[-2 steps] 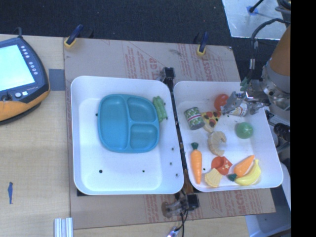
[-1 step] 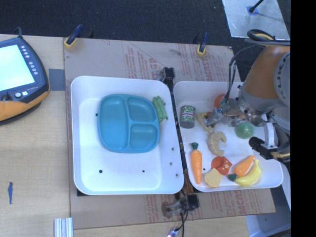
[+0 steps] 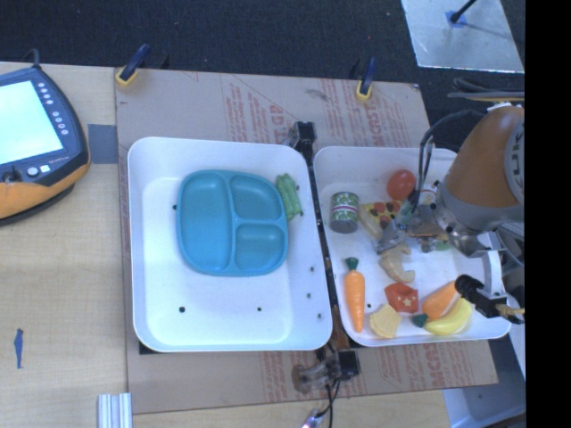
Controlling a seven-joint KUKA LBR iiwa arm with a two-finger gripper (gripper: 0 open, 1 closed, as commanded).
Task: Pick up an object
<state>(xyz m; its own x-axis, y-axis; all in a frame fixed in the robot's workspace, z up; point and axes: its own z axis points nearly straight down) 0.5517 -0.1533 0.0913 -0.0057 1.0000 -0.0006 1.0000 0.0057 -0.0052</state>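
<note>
The right bin holds several toy foods: a small green-labelled can, a red tomato, an orange carrot, a red piece, an orange wedge, a yellow banana and a pale piece. The arm comes in from the right with its orange band over the bin's right side. My gripper is low in the middle of the bin, among small mixed pieces just right of the can and below the tomato. Nothing shows as held.
The left bin carries a blue divided plate with a green pod at its right edge. A tablet-like device lies at the far left of the bench. Clamps sit at the cardboard's back edge.
</note>
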